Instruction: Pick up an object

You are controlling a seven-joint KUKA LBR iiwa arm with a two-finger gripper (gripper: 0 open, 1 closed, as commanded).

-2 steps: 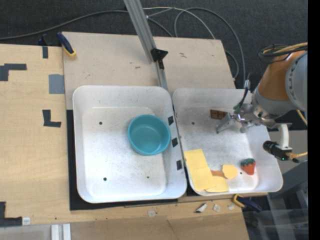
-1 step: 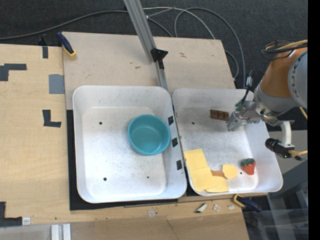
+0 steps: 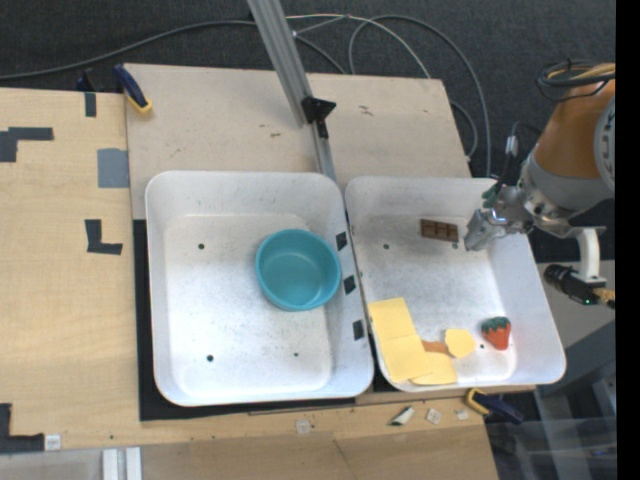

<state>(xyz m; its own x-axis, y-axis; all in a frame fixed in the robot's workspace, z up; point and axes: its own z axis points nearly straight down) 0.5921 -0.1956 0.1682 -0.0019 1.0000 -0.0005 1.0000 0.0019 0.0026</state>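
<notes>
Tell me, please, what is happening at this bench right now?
A KUKA arm reaches in from the right, its gripper low over the far side of the right bin, just beside a small brown chocolate-like bar. Nothing appears lifted yet. Yellow cheese-like slices and a toy strawberry lie at that bin's near end. A teal bowl sits in the left bin.

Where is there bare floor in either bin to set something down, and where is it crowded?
Left bin: bare all round the blue bowl, widest toward its left wall. Right bin: bare in the middle, between the brown block and the yellow slices. Crowded: the near edge with slices and strawberry, and by the gripper.
</notes>
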